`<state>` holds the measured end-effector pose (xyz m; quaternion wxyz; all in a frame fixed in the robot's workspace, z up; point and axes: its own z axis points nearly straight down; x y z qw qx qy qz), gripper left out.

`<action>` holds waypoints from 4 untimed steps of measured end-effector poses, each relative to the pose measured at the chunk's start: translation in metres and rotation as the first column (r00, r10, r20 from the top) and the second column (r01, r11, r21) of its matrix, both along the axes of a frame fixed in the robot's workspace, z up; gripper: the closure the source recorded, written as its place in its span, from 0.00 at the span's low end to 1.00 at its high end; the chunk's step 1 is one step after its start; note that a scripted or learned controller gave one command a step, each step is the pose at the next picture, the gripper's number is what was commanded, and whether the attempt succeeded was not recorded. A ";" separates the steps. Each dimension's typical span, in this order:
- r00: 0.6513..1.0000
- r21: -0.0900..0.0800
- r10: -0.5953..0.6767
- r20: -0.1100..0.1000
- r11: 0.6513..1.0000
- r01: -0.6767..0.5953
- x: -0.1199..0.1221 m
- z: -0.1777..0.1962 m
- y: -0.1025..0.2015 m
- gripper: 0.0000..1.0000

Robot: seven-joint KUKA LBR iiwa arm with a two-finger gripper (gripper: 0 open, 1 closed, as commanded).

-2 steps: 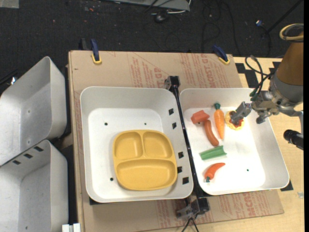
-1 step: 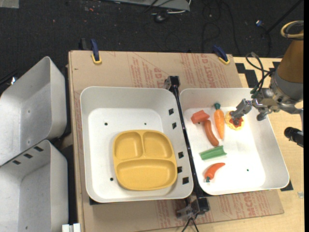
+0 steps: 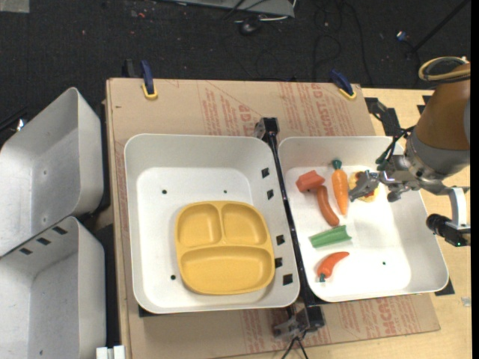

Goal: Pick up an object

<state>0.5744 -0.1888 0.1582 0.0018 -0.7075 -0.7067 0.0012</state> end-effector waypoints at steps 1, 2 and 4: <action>1.000 0.000 -0.001 -0.001 1.000 0.001 -0.008 -0.055 -0.008 0.00; 1.000 -0.001 0.001 0.003 1.000 -0.001 -0.008 -0.066 -0.007 0.00; 1.000 -0.003 0.000 0.009 1.000 0.000 -0.015 -0.007 -0.009 1.00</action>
